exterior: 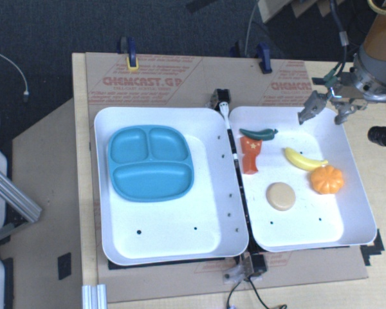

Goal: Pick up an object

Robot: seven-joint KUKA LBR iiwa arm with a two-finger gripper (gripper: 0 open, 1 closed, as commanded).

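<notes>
My gripper (pixel 326 110) hangs open over the far right corner of the right bin (pixel 354 205), its two fingers spread apart with nothing between them. Below it in that bin lie a yellow banana (pixel 302 159), an orange pumpkin-shaped toy (pixel 327 179), a tan round cookie (pixel 282 196), an orange-red carrot-like piece (pixel 250 155) and a dark green pepper (pixel 258 133). The banana is the nearest object to the gripper, a little lower left of it.
The left bin (pixel 125 227) holds a blue divided plate (pixel 151 163). Clamps (pixel 132 53) sit on the far edge of the brown board. A black hinge strip (pixel 231 150) runs between the bins.
</notes>
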